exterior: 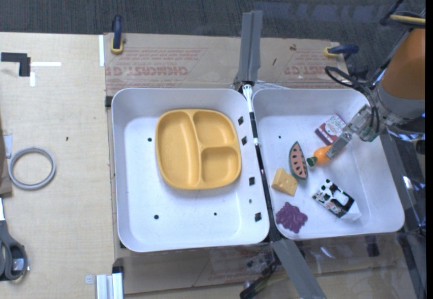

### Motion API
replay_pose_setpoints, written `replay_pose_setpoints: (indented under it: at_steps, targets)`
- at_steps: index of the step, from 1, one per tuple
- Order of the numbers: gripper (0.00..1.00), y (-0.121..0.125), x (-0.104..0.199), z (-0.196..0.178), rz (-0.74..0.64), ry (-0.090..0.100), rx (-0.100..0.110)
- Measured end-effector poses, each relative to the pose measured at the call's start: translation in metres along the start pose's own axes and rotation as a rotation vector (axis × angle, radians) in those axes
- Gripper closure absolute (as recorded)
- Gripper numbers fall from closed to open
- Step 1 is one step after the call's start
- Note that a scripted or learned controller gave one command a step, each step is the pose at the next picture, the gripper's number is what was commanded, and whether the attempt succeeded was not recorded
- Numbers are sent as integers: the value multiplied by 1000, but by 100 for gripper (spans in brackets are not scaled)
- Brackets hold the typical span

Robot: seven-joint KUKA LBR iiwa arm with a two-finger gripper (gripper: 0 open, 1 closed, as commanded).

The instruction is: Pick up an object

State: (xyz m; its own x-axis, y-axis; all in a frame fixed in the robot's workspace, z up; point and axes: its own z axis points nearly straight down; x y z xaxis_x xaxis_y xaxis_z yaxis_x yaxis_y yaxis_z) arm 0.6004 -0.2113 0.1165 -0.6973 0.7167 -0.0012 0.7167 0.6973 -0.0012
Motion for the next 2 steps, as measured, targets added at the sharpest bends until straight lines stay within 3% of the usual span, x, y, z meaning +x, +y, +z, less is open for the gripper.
replay_pose_setpoints:
  at_steps: [1, 2]
  targets:
    - [0, 22, -2, 17, 299, -11, -8]
    - [0, -15, 5, 24, 492, 4, -3]
